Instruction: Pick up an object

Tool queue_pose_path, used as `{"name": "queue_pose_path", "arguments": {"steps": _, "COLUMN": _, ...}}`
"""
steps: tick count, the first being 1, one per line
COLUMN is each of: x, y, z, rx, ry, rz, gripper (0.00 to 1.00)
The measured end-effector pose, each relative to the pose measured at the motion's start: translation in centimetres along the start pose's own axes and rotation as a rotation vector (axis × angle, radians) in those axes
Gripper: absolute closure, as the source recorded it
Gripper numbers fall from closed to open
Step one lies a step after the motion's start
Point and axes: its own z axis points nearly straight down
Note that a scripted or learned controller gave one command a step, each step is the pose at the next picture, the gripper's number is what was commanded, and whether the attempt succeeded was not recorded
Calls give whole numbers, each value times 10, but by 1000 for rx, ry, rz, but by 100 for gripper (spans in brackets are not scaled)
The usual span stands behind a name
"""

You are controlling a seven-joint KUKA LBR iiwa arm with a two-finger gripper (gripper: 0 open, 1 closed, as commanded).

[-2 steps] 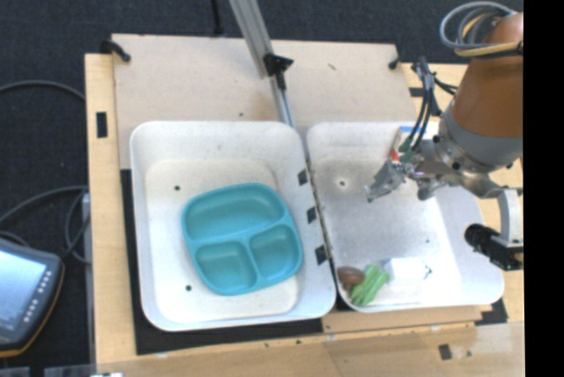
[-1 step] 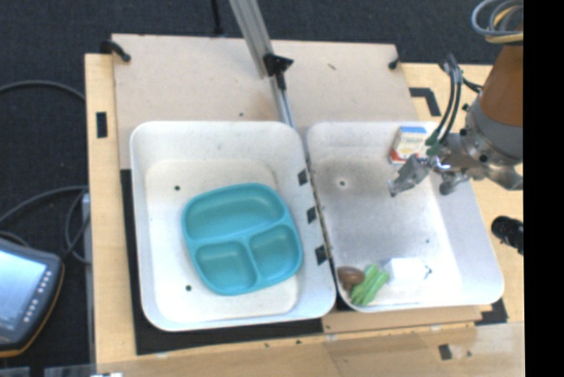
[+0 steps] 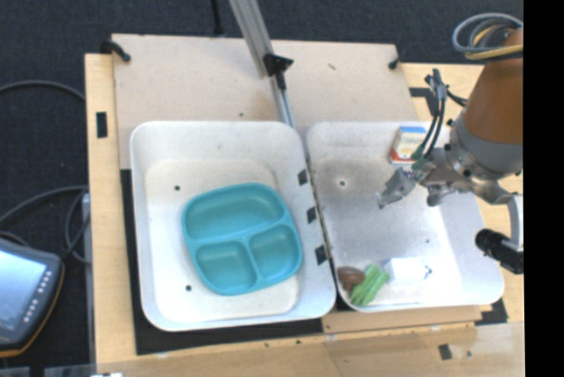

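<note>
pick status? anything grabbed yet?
Done: the arm has reached over the right bin. In hand: nothing visible; the gripper hangs above bare bin floor. Left: the whole pick. The green object, brown object and white item lie at the near edge, the small box at the far edge.

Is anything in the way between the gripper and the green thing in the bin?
Nothing visible: only bare bin floor lies between the gripper and the green thing, with a brown object touching its left side.
</note>
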Motion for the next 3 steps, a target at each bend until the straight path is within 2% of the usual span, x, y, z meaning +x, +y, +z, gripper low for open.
{"name": "queue_pose_path", "arguments": {"steps": 1, "x": -2, "y": 0, "z": 33, "rx": 2, "ry": 0, "rz": 0, "gripper": 0}}
{"name": "queue_pose_path", "arguments": {"steps": 2, "x": -35, "y": -15, "z": -22, "rx": -8, "ry": -2, "rz": 0, "gripper": 0}}
{"name": "queue_pose_path", "arguments": {"steps": 3, "x": -71, "y": -26, "z": -58, "rx": -6, "ry": -3, "rz": 0, "gripper": 0}}
